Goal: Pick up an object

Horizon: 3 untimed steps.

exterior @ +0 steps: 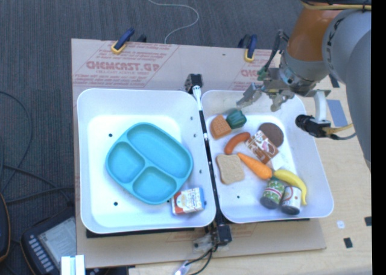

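Observation:
My gripper (261,102) hangs over the far end of the right bin (313,207), its two fingers spread open with nothing between them. Just below and left of it lie a dark green block (236,118) and a brown waffle-like square (220,126). Further toward the front are a sausage (237,142), a brown round disc (272,132), a red-and-white snack packet (261,145), a carrot (255,166), a bread slice (230,169), a banana (293,181) and two small cans (274,192).
The left bin (90,117) holds a blue divided plate (149,162) and a small carton (188,201) at its front right corner. A black clamp (194,82) sits at the far end of the ridge between the bins. The grey arm (338,38) fills the upper right.

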Each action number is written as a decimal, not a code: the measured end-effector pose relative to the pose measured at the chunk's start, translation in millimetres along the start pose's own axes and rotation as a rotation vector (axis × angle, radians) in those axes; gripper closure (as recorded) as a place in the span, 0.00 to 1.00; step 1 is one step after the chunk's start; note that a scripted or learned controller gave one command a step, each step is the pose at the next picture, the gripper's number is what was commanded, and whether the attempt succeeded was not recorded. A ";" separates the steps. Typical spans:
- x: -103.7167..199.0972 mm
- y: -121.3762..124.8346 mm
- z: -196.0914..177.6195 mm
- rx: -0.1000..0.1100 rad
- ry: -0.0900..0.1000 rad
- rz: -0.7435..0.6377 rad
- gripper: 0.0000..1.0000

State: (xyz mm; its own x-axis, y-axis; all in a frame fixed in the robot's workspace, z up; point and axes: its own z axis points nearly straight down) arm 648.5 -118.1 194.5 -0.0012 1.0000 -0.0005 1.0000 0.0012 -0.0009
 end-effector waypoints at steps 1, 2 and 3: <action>15.6 6.5 93.6 -0.014 -0.002 0.001 0.00; 15.4 7.5 81.7 -0.016 -0.003 0.001 1.00; 77.4 -47.8 9.8 0.000 0.001 -0.001 1.00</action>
